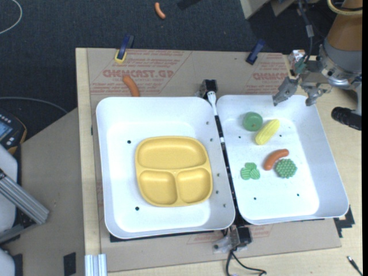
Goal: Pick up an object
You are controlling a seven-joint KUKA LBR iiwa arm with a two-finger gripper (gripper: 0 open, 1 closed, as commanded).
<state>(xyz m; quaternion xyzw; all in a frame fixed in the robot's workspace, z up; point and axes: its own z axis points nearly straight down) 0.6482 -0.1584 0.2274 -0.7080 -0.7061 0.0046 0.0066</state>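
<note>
Here, two white bins are seen side by side. The left bin (pixel 109 154) is occupied by a yellow divided plate (pixel 173 170). In the right bin (pixel 322 171) five toy foods are gathered: a green round piece (pixel 252 121), a corn cob (pixel 267 131) just beside it, a sausage (pixel 275 158), a broccoli floret (pixel 285 168) touching the sausage, and a small green cluster (pixel 249 172). The gripper (pixel 297 98) is held over the right bin's far edge, fingers spread, with nothing between them.

A grey metal gripper (pixel 298 96) with two thin grey fingers (pixel 282 95) is seen at the far right, joined to a wide orange band (pixel 347 34), with black cables (pixel 305 16) beside it.
</note>
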